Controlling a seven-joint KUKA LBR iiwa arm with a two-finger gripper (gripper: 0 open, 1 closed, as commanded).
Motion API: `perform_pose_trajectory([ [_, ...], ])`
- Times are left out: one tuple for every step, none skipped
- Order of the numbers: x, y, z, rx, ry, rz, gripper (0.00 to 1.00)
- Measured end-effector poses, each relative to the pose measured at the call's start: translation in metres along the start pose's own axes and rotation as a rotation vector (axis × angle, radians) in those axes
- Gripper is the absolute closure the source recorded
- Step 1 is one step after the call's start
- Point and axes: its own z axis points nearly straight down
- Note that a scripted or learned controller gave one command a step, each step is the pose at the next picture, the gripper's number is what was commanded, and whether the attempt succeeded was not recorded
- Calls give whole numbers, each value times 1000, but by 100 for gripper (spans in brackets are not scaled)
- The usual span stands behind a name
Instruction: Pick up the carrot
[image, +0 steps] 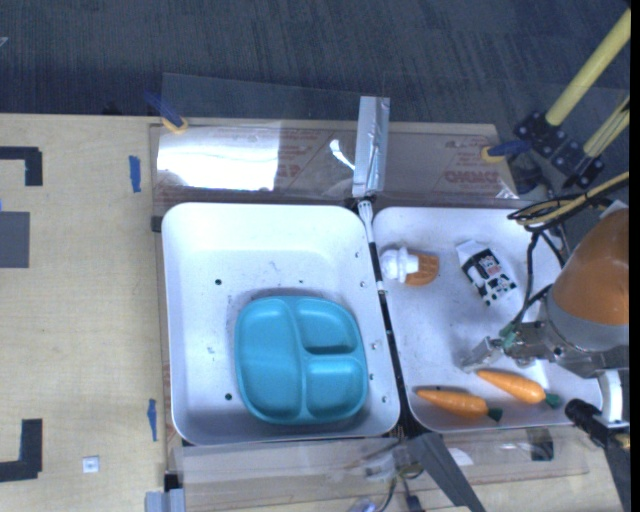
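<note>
Carrots, 2 of them, lie along the near wall of the right bin (440, 225). I call them the upper carrot (513, 385) and the lower carrot (452, 402).

The gripper (487, 350) sits low over the right half of that bin, its metal tip pointing toward the bin's middle. The upper carrot lies just below and to the right of the tip, close beside it. From this slant I cannot say whether they touch. The lower carrot lies a little further off, toward the near-left. I see neither carrot inside the gripper, and I cannot tell whether it is spread or clenched.

Both carrots are orange, smooth and tapered, each with a small green stub at its right end. The 2 lie nearly end to end, each tilted slightly down toward the right. The upper one has a paler sheen along its top.

Further back in the same bin lie a white and tan toy (410, 267) and a small white and black object (487, 273), both well apart from the carrots. The left bin (200, 250) holds a blue divided plate (298, 358).
</note>
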Motion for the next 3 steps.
perform_pose_trajectory([
  [17, 0, -32, 0, -2, 3, 0],
  [0, 0, -1, 1, 1, 24, 0],
  [1, 0, 0, -2, -3, 29, 0],
])
